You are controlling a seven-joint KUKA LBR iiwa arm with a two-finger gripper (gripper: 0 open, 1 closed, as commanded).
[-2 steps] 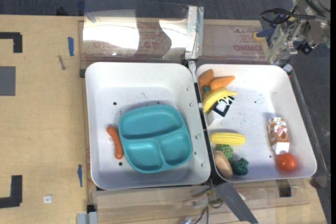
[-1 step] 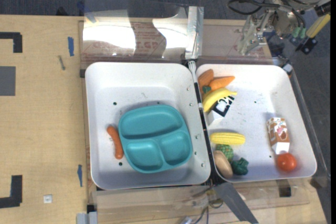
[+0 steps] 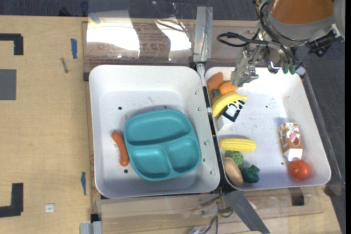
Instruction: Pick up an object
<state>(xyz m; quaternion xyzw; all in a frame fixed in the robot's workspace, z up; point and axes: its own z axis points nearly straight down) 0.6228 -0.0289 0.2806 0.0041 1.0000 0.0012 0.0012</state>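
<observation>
Nearest the lens, along the right bin's [image 3: 315, 134] front: potato [image 3: 233, 171], broccoli [image 3: 250, 173], tomato [image 3: 299, 169]. Nothing lifted yet; all of the pick left. Hand [image 3: 245, 75] poised over orange carrot [image 3: 219, 83] and yellow banana [image 3: 228, 102] at back-left corner, grip state impossible to tell.
</observation>
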